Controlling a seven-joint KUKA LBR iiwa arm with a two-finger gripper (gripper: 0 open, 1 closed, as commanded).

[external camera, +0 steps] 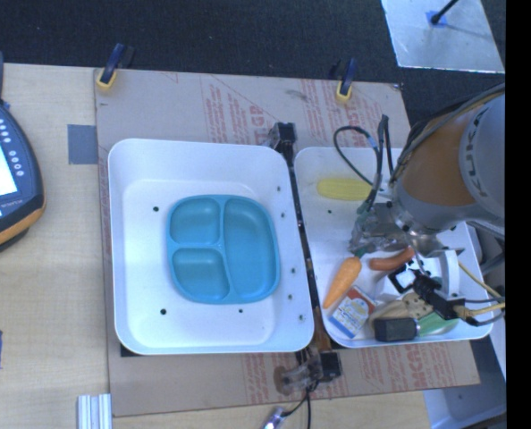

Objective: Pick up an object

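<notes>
From the overhead camera, the claw [379,233] hangs low in the right bin [312,239], just above a small reddish sausage-shaped toy [390,259] lying beside a carrot [341,281]. Both look light, hard and smooth, likely to roll; a pinch across the carrot's thick middle seems safest. A yellow corn cob [343,189], a small packet [351,313] and a black block [394,330] crowd close by. The left bin [127,239] holds a blue divided plate [223,248]. Whether the claw is spread or pressed together cannot be told

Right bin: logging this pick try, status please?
Gripper low in right bin, among the clutter. Carrot lies loose beside it; yellow corn further back. Cables crowd the wrist. Left bin holds blue divided plate.
</notes>
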